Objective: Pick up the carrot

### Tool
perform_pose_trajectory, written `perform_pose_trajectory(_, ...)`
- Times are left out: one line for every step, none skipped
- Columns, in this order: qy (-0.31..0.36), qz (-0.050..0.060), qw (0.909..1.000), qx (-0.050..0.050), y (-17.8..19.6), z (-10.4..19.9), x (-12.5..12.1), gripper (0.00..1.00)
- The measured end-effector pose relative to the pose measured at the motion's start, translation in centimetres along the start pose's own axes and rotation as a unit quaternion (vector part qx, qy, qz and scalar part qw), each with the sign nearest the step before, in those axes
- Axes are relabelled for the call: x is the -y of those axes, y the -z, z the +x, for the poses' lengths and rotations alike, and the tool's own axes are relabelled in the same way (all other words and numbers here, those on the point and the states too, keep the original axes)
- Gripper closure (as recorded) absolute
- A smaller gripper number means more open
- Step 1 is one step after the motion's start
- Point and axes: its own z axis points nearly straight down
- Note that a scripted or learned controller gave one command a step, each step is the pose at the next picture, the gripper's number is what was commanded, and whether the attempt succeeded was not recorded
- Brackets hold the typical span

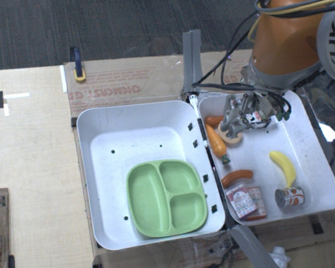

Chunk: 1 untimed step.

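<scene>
Red packet (246, 203) and can (289, 197) lie nearest.
End effector (236, 128) hovers beside the carrot (216, 141); whether it is spread is unclear.

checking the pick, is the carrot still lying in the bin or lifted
Lying in the bin: the carrot rests on the right bin's floor, gripper beside it.

The orange carrot (216, 142) lies tight against the right white bin's left wall (208, 156), beside a round tan disc (233, 138) on its right. Open floor separates it from the reddish sausage (237, 178) below.
</scene>
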Motion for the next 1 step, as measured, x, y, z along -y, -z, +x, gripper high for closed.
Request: perform_pose_trajectory(-0.102, 0.0, 0.9948, -0.001, -2.94, 0.82, 4.99, 1.0)
